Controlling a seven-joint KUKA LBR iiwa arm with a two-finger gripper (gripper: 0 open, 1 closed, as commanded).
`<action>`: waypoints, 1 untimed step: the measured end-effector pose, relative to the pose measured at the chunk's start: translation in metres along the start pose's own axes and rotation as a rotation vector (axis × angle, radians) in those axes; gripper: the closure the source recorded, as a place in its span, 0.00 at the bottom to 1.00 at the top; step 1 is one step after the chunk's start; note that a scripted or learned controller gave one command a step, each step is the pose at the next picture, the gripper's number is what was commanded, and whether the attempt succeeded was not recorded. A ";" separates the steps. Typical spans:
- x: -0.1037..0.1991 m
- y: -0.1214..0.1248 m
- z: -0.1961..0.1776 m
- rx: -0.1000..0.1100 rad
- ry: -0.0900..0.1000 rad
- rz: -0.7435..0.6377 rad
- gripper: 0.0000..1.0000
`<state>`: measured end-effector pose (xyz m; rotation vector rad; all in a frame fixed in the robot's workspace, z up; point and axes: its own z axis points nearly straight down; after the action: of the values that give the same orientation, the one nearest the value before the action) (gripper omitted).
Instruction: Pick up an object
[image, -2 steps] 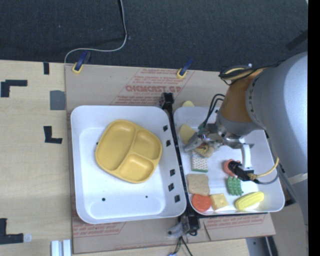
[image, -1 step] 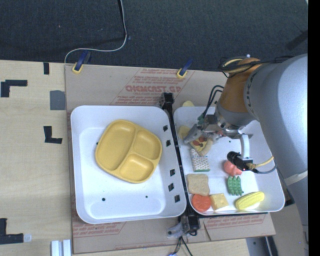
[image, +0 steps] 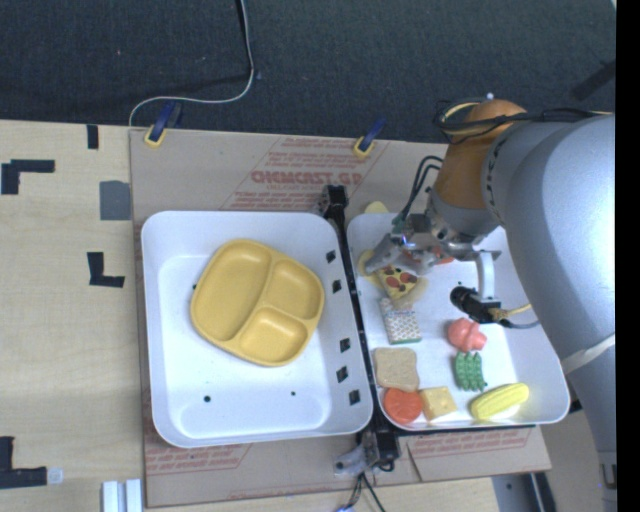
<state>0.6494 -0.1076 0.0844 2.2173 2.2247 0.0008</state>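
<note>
Nearest the camera: my grey arm (image: 555, 220), filling the right side above the right bin (image: 545, 385)
My gripper (image: 398, 250): low at the bin's far left corner, just over the pizza slice (image: 399, 282)
Grip state: I cannot tell (the wrist blocks the tips)
Task's thing: the pizza slice, lying flat beside the divider, close to the checked cracker (image: 402, 325)
Doing it well: I'd come straight down, straddle the slice alone, and clear the bin wall
Hard to make out: a pale item (image: 375, 209) behind my wrist; the left bin holds a yellow tray (image: 258, 300)
</note>
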 end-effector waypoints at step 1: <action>-0.008 -0.019 -0.001 0.001 -0.001 0.002 0.00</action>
<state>0.6309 -0.1161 0.0850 2.2194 2.2220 -0.0017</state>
